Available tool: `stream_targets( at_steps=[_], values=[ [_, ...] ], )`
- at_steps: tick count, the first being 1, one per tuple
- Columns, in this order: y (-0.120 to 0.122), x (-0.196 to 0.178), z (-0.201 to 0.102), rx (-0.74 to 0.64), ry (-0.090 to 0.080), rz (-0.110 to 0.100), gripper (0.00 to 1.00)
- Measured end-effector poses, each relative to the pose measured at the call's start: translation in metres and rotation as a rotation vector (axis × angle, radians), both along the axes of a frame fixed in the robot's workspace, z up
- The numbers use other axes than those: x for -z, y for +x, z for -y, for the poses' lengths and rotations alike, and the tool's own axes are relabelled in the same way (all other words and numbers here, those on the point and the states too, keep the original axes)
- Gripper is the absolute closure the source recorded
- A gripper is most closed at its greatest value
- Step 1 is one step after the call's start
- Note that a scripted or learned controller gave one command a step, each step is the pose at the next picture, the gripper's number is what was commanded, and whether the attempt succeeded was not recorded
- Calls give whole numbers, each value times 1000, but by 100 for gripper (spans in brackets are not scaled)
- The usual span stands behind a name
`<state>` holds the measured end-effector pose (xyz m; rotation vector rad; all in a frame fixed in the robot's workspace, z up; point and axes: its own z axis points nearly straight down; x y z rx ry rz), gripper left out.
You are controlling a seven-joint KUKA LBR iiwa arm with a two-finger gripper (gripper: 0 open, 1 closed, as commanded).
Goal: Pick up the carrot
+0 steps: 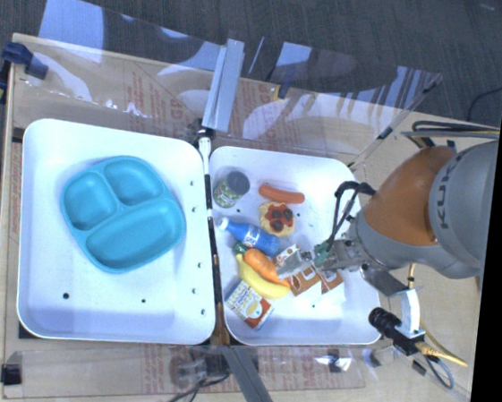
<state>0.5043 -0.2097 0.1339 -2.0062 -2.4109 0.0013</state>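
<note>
Leftward, the left bin (33,216) holds a blue divided plate (123,213) lying flat near its middle. In the right bin (326,173), a small can (232,187) sits at upper left, with a sausage (282,194) and a pizza slice (277,217) beside it, a blue bottle (251,235) below them, and the carrot (260,264) resting on a banana (260,280), above a small carton (249,302). Just right of the carrot the gripper (302,265) hangs low over the bin, nothing visibly between its tips; their spread cannot be told.
</note>
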Motion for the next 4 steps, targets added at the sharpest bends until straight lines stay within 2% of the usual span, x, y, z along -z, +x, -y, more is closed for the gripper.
stream_targets(
  at_steps=[1, 2, 3, 4],
  values=[
    [14, 1, -6, 90, -3, 4, 0],
    [0, 3, -1, 42, 0, 0, 0],
    [-6, -21, -18, 46, -2, 2, 0],
    [32, 11, -6, 218, -3, 4, 0]
  ],
)
